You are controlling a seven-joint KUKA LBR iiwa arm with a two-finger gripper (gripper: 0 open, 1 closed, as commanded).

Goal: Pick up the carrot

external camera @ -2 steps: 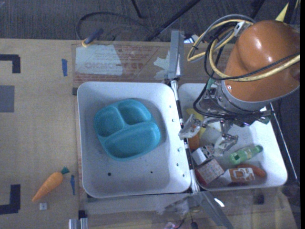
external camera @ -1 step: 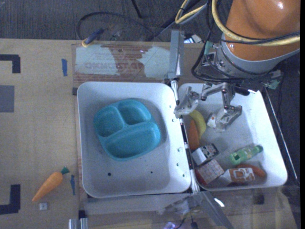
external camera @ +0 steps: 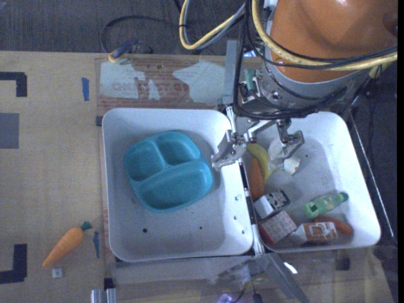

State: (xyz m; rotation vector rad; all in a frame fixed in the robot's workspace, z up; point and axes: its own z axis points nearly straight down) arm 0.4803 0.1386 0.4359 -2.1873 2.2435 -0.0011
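Carrot (external camera: 64, 246): we log it on the table near the front-left corner, outside both bins. Gripper (external camera: 259, 149): over the right bin's (external camera: 363, 188) left rim, jaws apart, clamping nothing. Step, we judge: approach. Next move calls for a long traverse leftward.

Arm (external camera: 328, 24): big glossy orange band up top, grey metal wrist below. Yellow + black cables (external camera: 214, 17) loop round it. Gripper (external camera: 259, 150): two silver metal fingers, black brackets.
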